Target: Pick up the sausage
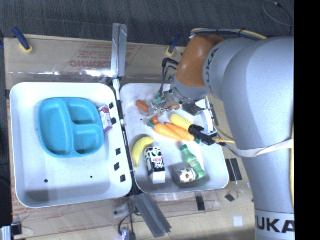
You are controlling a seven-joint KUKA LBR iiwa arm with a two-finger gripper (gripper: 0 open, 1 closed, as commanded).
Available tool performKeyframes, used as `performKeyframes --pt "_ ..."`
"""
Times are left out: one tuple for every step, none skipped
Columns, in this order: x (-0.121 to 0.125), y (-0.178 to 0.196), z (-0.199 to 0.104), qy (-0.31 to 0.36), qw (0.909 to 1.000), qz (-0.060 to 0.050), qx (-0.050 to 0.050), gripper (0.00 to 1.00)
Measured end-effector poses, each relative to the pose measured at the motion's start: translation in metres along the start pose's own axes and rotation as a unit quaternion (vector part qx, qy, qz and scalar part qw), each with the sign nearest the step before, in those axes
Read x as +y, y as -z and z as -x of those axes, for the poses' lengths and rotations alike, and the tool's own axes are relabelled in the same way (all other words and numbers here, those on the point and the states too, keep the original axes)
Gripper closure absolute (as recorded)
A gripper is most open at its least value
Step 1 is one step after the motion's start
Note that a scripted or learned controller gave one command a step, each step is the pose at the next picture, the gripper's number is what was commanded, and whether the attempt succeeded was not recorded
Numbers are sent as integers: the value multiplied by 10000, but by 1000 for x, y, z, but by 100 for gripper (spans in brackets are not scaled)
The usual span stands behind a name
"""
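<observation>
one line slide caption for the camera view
End effector low in the right bin beside the sausage, above carrots.

Readable lettering in view

White capitals "UKA" on the grey arm [272, 225] at bottom right, cut by the edge; faint red print on the cardboard sheet [92, 59] behind the bins, too blurred to read.
</observation>
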State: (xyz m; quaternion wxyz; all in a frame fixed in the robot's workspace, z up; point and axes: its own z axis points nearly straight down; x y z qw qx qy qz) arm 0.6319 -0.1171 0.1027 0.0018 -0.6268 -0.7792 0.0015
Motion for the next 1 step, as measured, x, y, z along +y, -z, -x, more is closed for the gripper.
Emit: performKeyframes --pt "-33 89 -53 -533 9986 13 -4 100"
